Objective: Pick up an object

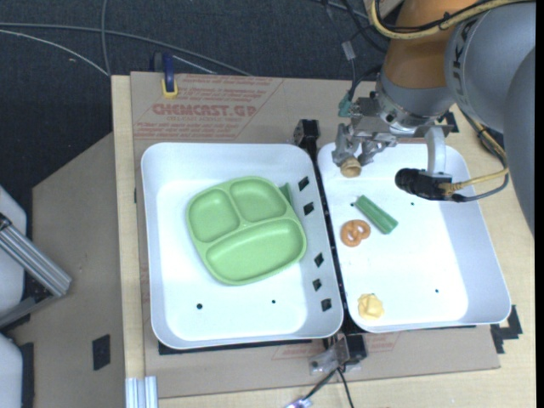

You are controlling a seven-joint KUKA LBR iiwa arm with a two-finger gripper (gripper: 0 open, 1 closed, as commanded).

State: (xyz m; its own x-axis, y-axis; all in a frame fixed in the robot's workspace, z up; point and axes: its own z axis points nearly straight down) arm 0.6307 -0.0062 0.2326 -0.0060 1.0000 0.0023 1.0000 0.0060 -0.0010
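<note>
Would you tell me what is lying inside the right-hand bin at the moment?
The right bin holds a green stick, a pretzel and a yellow piece. The gripper hangs over its far-left corner, hiding the floor beneath.

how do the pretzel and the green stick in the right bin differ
The pretzel is orange-brown, rounded and looped with holes; the green stick is green, straight and solid. The pretzel is compact, while the green stick is long and lies diagonally. The green stick lies nearer the gripper. Both lie flat, close together, in the right bin.
</note>
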